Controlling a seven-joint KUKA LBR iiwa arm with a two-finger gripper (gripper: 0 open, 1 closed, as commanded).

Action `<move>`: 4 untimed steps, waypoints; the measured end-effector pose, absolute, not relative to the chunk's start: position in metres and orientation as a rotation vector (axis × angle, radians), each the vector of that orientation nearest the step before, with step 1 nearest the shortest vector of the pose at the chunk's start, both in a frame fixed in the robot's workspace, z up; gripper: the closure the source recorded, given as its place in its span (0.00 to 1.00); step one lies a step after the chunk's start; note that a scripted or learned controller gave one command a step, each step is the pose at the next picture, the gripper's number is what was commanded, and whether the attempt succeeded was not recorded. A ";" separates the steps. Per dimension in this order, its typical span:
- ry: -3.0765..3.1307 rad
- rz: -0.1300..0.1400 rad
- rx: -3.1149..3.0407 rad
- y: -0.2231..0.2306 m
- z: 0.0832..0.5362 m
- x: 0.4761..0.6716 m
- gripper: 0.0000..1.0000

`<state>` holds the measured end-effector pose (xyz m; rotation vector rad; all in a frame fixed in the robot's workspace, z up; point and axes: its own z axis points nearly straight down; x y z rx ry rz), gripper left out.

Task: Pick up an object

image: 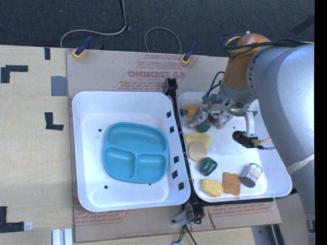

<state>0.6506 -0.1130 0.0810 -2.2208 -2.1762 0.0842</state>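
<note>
— While the gripper (203,117) hangs over the green piece (203,127) beside the divider (176,131), is it pinching anything?
— Can't tell. Crowded there; it may nudge the orange bit (192,111) instead.

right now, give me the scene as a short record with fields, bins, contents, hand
left bin: holds a blue tray
right bin: small items, among them a can, green block, round beige piece, yellow piece, orange piece
hand: low over the far left part of the right bin, by a green item
grasp: cannot tell
</note>
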 end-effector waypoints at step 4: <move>-2.170 0.091 -2.217 -0.112 0.081 0.653 0.00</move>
